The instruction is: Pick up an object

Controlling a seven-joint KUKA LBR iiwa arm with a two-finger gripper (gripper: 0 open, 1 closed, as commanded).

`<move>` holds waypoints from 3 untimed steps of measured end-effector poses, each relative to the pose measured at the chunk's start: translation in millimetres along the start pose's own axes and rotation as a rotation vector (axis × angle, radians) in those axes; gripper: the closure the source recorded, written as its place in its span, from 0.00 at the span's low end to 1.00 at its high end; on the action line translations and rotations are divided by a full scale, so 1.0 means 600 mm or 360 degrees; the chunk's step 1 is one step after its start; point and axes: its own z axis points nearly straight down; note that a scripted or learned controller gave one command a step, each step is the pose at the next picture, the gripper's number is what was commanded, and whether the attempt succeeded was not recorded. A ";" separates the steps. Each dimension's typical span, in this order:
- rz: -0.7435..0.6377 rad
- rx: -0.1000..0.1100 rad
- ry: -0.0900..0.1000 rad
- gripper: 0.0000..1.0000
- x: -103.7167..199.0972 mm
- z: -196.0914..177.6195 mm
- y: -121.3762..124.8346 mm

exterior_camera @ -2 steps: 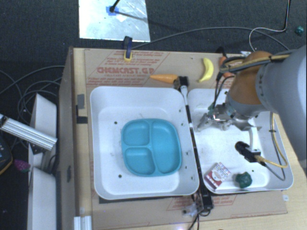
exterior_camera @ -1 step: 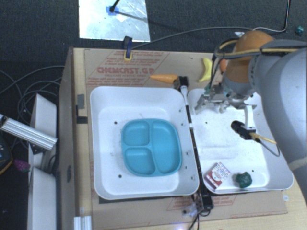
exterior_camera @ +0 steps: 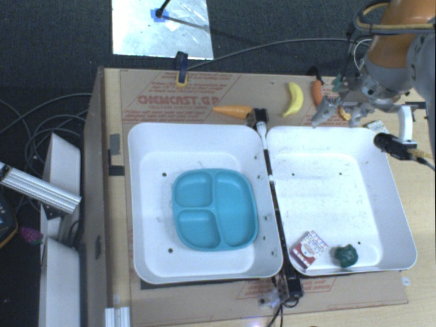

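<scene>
Packet (exterior_camera: 308, 249): lying in the right bin (exterior_camera: 392, 203) at its near edge, looking light and crinkly; taking it across its flat sides.
Green lump (exterior_camera: 345, 255): sitting just beside it, crowding that grasp.
Gripper (exterior_camera: 333, 107): hovering beyond the bin's far rim; fingers' state I cannot tell.
Blue tray (exterior_camera: 214, 208): filling the left bin.

right bin (exterior_camera: 381, 182) near corner: red-white packet (exterior_camera: 308, 249), lying flat, tilted | dark green lump (exterior_camera: 345, 255), just beside it
</scene>
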 end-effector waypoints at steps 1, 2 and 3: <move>-0.0002 0.0007 0.0001 0.00 0.011 0.044 -0.005; 0.0002 0.0008 0.0000 0.00 -0.031 0.085 -0.007; 0.0002 0.0004 -0.0001 0.00 -0.124 0.030 -0.025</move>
